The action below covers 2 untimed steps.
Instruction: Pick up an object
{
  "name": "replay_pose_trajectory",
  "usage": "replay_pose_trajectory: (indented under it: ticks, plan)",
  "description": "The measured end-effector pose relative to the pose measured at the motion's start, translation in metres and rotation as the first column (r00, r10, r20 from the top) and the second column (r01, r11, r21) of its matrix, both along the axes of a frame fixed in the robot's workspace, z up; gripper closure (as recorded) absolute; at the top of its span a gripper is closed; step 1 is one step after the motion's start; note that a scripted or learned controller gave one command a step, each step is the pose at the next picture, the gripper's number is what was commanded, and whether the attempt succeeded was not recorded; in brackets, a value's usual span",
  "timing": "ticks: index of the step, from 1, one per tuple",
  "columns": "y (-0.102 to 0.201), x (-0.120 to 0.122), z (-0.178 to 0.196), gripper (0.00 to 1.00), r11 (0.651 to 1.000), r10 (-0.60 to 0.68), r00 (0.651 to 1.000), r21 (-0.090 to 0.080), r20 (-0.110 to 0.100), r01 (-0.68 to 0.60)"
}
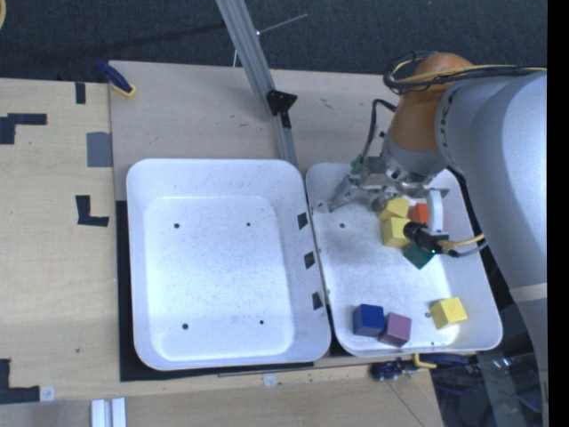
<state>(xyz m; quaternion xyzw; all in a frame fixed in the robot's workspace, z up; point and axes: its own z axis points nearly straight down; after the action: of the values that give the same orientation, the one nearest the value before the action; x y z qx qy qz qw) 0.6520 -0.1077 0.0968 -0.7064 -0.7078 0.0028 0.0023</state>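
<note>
My gripper (402,199) hangs under the orange wrist band, low over the upper part of the right bin (356,256). Right beneath and beside it lies a tight cluster: two yellow blocks (396,223), an orange block (419,213) and a dark green block (418,256). The gripper body hides part of this cluster. Along the bin's near edge sit a blue cube (368,318), a purple block (396,328) touching it, and another yellow block (448,311) further right.
The left bin (218,265) stands beside the right one, with black clips along the shared rim. A slanted metal pole (253,52) comes down to the bins' far edge. The bulky grey arm covers the bench's right side.
</note>
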Motion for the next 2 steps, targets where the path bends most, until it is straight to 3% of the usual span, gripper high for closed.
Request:
replay_pose_trajectory:
  ticks: [1, 2]
  plan:
    - [0.001, 0.002, 0.014, 1.00, 1.000, 0.002, 1.000, 0.000, 0.005, -0.002]
    - [0.007, 0.004, 0.076, 1.00, 1.000, 0.000, 1.000, 0.000, 0.012, 0.000]
